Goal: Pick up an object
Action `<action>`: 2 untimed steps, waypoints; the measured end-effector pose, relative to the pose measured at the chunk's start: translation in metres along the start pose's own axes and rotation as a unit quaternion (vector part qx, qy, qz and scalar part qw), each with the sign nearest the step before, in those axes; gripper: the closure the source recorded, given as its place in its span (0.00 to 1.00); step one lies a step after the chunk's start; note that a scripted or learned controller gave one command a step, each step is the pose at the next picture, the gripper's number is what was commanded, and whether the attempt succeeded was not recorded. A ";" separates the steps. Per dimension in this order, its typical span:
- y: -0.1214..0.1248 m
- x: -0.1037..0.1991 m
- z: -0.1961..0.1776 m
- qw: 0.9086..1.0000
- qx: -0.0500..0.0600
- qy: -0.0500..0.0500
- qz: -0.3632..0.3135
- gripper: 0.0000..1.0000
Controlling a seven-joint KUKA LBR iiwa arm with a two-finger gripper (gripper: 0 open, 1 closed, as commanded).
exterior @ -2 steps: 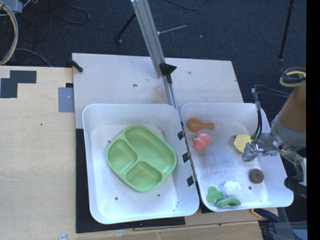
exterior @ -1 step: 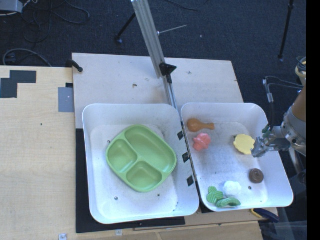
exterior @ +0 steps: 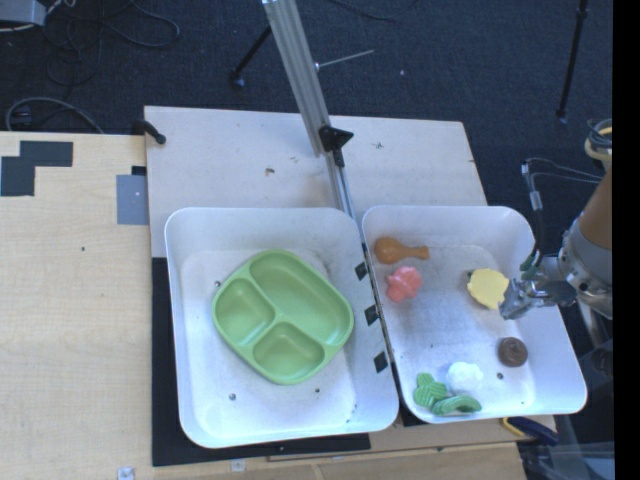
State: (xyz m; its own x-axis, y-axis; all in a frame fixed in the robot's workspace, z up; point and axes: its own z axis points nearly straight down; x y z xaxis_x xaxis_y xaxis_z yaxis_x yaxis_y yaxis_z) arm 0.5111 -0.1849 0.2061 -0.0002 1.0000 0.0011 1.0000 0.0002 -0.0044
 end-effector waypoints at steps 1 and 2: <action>0.009 0.053 0.008 1.000 0.000 0.001 -0.002 1.00; 0.024 0.096 0.005 1.000 -0.001 0.000 -0.002 1.00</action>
